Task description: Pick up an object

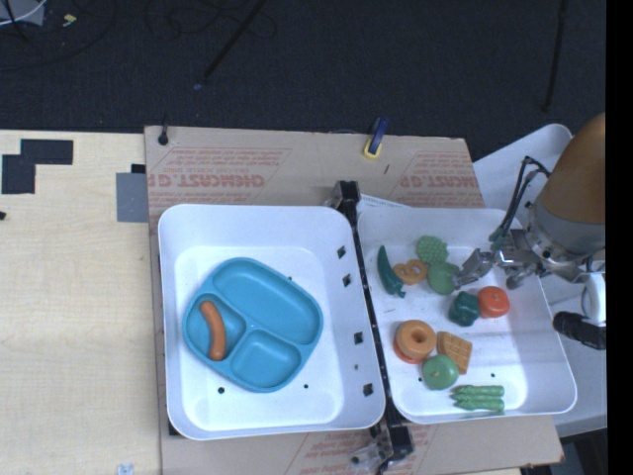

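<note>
The camera looks down on two white bins side by side on cardboard. The left bin (188, 265) holds a blue tray (272, 315) with three compartments; an orange-red sausage (213, 329) lies in the tray's left compartment, curved, end to end along it.

The right bin (539, 364) holds a scatter of toy food. A dark green pepper (391, 273), long and thin, lies close to the bin's left wall. Just beside it sits a small orange pretzel (410, 271), then a light green lumpy piece (431, 248) and a rounder green one (441, 279) touching below it. Lower down is an orange doughnut (414, 340), with a tan waffle (455, 349) touching its right side. A green apple (440, 372) sits just below both, and a bright green pea pod (479, 397) lies flat near the front edge.

The gripper (499, 257) comes in from the right over the bin's upper right part, its dark fingers spread apart with nothing between them. Just below it lie a dark green chunk (463, 310) and a red tomato (494, 302), touching each other.
</note>
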`<act>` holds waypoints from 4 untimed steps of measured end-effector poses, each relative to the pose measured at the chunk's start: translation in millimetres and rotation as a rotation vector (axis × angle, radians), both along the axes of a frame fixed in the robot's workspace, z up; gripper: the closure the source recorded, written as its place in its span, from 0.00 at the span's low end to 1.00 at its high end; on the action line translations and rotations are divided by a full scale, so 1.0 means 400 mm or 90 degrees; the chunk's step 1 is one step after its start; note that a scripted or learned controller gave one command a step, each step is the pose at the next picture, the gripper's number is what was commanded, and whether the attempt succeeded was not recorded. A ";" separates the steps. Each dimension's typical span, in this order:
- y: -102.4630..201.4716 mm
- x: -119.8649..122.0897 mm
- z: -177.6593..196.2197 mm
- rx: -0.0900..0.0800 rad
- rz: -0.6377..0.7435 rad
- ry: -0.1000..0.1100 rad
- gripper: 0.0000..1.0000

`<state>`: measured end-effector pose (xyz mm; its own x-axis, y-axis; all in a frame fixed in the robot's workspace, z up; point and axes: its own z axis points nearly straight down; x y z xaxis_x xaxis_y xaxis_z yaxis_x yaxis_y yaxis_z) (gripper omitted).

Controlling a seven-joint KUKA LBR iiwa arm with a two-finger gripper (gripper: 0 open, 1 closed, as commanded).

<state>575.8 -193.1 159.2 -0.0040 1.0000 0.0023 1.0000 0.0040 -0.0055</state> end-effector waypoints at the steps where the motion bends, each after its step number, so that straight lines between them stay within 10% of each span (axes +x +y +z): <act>1: -0.001 -0.017 -0.112 -0.008 -0.003 -0.011 0.00; 2: 0.002 -0.019 -0.133 -0.001 -0.004 -0.004 0.00; 3: -0.001 -0.023 -0.113 0.000 -0.006 -0.002 1.00; 4: -0.001 -0.001 0.036 -0.002 -0.002 -0.006 1.00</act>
